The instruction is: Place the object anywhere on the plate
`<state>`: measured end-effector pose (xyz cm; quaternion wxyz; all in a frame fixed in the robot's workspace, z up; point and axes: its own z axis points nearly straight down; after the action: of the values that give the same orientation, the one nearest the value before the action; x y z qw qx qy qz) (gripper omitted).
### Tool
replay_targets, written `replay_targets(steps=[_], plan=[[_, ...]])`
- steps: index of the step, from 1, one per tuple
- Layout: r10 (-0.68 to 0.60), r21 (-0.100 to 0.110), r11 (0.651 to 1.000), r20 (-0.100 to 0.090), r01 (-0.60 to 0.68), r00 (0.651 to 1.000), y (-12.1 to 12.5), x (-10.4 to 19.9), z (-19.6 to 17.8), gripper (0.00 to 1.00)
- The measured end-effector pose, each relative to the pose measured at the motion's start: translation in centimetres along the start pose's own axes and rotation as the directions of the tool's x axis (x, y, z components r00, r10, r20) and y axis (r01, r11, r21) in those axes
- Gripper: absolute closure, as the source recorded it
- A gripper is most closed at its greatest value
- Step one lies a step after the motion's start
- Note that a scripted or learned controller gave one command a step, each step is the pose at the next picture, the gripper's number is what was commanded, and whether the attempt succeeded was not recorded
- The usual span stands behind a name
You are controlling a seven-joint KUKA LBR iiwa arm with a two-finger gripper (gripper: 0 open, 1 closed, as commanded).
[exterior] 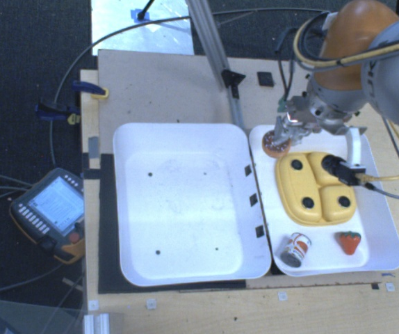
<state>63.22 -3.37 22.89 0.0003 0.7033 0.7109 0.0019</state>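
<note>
A yellow plate with three compartments lies in the right bin. Beyond the plate's far-left corner, a small round brown object with a pink rim rests on the bin floor. My gripper is right over this brown object and covers its upper part. Whether it touches the object is hidden. A small can lies on its side in the bin's front left corner. To the can's right is a red strawberry.
The left bin sits beside the right one, with black clips along the shared edge. A black cable plug from the arm hangs over the plate's far side. A metal pole slants above the bench's back.
</note>
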Motion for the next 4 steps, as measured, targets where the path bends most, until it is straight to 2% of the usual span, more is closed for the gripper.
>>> replay_targets(steps=[2,4], plan=[[0.000,0.001,1.000,-0.001,0.000,1.000,-1.0,12.0,-0.9,1.00],[0.001,0.002,1.000,0.000,-0.001,1.000,-2.1,22.3,1.5,1.00]])
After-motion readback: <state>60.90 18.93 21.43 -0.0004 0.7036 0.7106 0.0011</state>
